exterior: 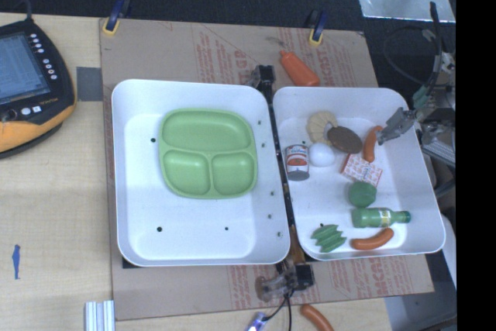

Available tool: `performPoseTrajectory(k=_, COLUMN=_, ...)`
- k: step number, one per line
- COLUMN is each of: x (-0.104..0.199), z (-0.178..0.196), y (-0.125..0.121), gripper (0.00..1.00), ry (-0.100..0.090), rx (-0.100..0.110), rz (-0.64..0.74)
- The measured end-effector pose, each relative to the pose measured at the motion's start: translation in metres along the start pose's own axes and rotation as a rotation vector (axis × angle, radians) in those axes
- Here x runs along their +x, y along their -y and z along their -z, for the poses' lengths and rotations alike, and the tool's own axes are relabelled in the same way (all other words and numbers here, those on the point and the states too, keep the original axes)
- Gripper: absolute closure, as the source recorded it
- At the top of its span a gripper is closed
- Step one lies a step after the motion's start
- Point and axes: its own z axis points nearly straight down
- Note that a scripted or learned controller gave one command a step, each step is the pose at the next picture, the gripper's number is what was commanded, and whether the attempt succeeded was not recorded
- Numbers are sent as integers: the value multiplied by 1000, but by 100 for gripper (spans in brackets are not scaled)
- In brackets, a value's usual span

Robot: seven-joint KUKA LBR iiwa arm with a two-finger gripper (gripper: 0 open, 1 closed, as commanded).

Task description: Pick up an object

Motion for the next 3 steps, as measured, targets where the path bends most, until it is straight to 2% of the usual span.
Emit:
performPoseTrajectory(k=1, x=-39, z=-125, y=-5, gripper=0, ry=0, rx=2, rz=1)
performPoseTrajectory(k=2, x=5, z=-187, y=27, gripper=0, ry=0, rx=1, rz=2)
performPoseTrajectory(k=3, x=3, z=-177, y=27, gripper=100, ry=3, rx=1, rz=7)
